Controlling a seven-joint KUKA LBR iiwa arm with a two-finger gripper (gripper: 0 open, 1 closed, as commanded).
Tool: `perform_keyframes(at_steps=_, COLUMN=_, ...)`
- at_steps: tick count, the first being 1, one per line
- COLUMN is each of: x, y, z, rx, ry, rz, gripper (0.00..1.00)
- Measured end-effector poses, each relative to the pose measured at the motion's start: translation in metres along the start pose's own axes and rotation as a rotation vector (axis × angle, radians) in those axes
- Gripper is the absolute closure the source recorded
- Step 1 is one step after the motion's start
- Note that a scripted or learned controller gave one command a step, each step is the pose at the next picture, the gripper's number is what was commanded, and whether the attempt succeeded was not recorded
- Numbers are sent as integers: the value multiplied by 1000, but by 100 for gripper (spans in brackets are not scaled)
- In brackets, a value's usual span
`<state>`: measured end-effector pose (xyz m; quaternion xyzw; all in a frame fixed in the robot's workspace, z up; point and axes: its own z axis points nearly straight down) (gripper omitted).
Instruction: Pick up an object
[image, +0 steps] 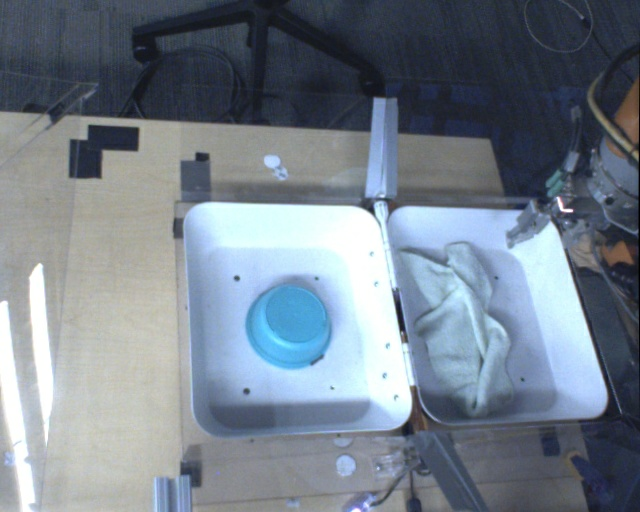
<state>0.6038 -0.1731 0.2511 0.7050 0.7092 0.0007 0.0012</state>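
On the table (120, 330), the left bin (215, 300) holds a blue bowl (289, 326) upside down near its middle. The right bin (560, 330) holds a crumpled white cloth (460, 330). The end effector (530, 222) hangs over that bin's far right corner, apart from the cloth; its opening cannot be told.

Two white bins (200, 300) sit side by side on one table (100, 300). There is one blue bowl (289, 326), lying in the left bin, and one pale cloth (460, 325), lying crumpled in the right bin (590, 390). One arm (610, 180) reaches in, ending in one hand (530, 222).
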Motion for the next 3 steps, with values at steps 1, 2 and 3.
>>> perform_keyframes(at_steps=1, x=50, y=-28, z=155, rx=-5, ry=0, rz=-146, gripper=0)
perform_keyframes(at_steps=2, x=51, y=-26, z=144, rx=-9, ry=0, rz=-146, gripper=100)
perform_keyframes(at_steps=3, x=104, y=31, z=66, rx=-2, ry=0, rz=-59, gripper=100)
